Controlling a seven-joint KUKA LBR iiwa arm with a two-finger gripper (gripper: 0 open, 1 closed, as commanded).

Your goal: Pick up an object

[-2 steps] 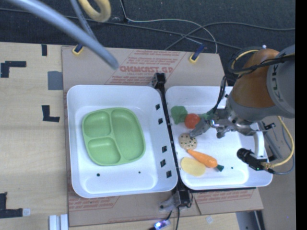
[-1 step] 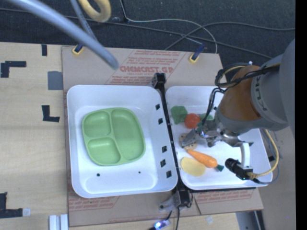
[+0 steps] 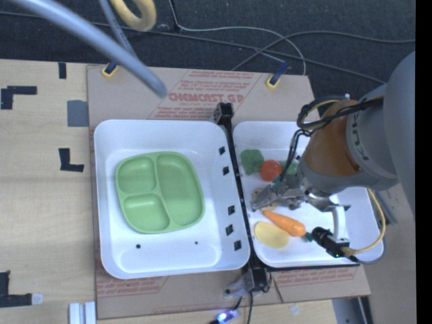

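Note:
In the right bin [image 3: 368, 248] lie an orange carrot [image 3: 284, 223], a pale yellow round piece [image 3: 271, 235], a red tomato-like piece [image 3: 271, 169] and a dark green leafy piece [image 3: 252, 158]. My gripper [image 3: 270, 196] reaches in from the right, low over the bin floor. Its tip sits just above the carrot and below the red piece. I see nothing clearly between its fingers.
The left bin [image 3: 111, 133] holds a light green divided plate [image 3: 160, 191]. A black divider with clips [image 3: 233, 194] runs between the bins. Cables [image 3: 304, 52] cross the dark floor behind, and a grey pole [image 3: 81, 25] slants across the upper left.

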